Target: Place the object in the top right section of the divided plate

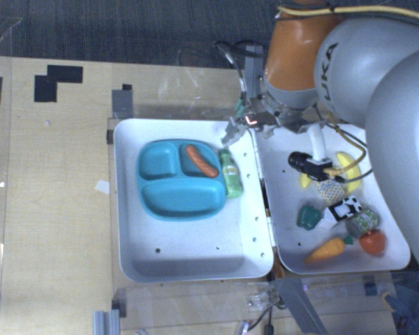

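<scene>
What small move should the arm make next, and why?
Probably lift the tool up and away toward the right bin. The hot dog already lies in the top right section of the blue divided plate, so the placing looks done. A green bottle lies beside the plate.
</scene>
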Robot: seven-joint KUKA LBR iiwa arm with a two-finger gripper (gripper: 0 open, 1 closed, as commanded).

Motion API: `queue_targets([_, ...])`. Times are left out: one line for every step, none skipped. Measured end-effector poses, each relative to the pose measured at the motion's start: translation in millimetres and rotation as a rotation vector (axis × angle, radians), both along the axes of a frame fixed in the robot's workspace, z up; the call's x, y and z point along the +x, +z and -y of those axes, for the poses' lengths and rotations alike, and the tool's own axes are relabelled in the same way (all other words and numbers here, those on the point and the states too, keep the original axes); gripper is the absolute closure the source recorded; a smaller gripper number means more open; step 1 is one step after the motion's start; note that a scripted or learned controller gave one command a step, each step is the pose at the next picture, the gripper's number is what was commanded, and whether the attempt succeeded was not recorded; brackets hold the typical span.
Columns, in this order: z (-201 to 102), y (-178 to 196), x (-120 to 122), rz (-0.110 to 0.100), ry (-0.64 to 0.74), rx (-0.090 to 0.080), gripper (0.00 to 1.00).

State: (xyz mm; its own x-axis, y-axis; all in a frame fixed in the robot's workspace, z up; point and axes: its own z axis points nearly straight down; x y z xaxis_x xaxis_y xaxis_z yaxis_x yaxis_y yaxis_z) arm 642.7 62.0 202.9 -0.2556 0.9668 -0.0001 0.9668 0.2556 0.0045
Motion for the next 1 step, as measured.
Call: queue_targets([24.9,113.6,26.9,0.004,-0.066,0.000,0.00])
